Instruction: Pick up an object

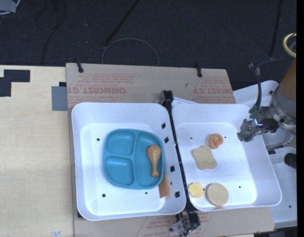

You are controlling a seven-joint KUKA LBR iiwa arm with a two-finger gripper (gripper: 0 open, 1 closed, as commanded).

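1. Objects to pick lie in the two white bins; the right bin [270,181] holds four small ones.
2. An orange ring-shaped piece [215,140] lies near the middle of the right bin, toward its far side.
3. A pale waffle-like piece [204,158] lies just beside the ring, nearer and slightly left, apart from it.
4. A small yellow piece [195,189] sits at the near left of the right bin, just beside a round tan disc [217,194] on its right; whether the two touch cannot be told.
5. The left bin [87,132] holds a blue divided plate [123,157] with three compartments.
6. A tan drumstick [154,159] lies on the plate's right compartment, its thick end toward the far side.
7. A thin brown strip [163,187] lies at the plate's near right edge, close to the wall between the bins.
8. The gripper [248,130] hangs over the right bin's far right part, well apart from the ring; nothing shows between its fingers, and how wide they stand cannot be told.
9. The arm [285,100] comes in from the right edge.
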